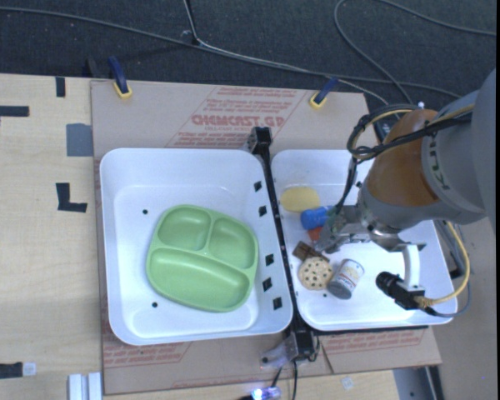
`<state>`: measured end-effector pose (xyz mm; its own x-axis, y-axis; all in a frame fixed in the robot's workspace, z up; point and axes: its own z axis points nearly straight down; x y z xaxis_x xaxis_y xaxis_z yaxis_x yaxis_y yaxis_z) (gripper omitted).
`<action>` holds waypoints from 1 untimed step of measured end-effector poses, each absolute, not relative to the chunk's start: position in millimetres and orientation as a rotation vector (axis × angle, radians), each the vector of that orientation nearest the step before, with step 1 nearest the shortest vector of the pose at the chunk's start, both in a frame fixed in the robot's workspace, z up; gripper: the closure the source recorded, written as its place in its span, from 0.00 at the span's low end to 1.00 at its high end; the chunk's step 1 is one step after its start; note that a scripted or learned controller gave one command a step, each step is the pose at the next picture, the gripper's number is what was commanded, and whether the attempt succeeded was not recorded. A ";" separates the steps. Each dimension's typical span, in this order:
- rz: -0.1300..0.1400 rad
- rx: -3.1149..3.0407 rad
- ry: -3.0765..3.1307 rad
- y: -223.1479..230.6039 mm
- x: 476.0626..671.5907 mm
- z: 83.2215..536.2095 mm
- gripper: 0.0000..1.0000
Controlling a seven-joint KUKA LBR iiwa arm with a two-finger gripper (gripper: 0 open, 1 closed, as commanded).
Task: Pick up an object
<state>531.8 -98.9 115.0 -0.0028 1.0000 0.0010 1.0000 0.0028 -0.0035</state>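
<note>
Pale wooden surface under a brown cardboard sheet; dark carpet and 2 black cables at frame top. 2 shallow white bins: left bin holds a green divided plate. Right bin, centre-right: yellow lemon-shaped toy, blue piece, round cookie, small grey can. Pincer low beside the blue piece; grip state cannot be told.

Dark carpet crossed by cables behind the wooden bench
</note>
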 end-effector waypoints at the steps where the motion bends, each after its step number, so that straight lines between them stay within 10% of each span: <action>1: -0.004 -2.222 -2.226 -97.0 530.8 177.9 1.00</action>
